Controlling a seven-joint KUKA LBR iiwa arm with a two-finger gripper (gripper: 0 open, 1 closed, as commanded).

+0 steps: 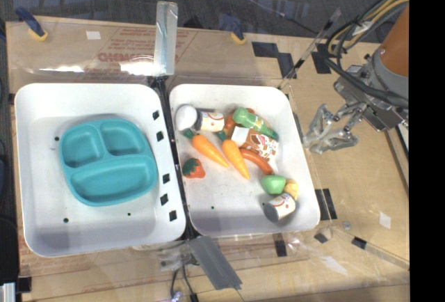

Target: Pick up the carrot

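Two orange carrots lie side by side in the middle of the right bin [208, 220]: one carrot [208, 149] on the left, the other carrot [236, 159] just right of it, both pointing down and to the right. My gripper [332, 131] hangs outside the right bin, past its right wall and well apart from the carrots. Its fingers are spread and nothing is between them.
Around the carrots are a white round item [185, 116], a small bottle [212, 121], a green vegetable [250, 118], a printed packet [262, 145], a red fruit [193, 168], a green fruit [273, 184] and a can [280, 207]. The left bin holds a teal divided plate [108, 160].
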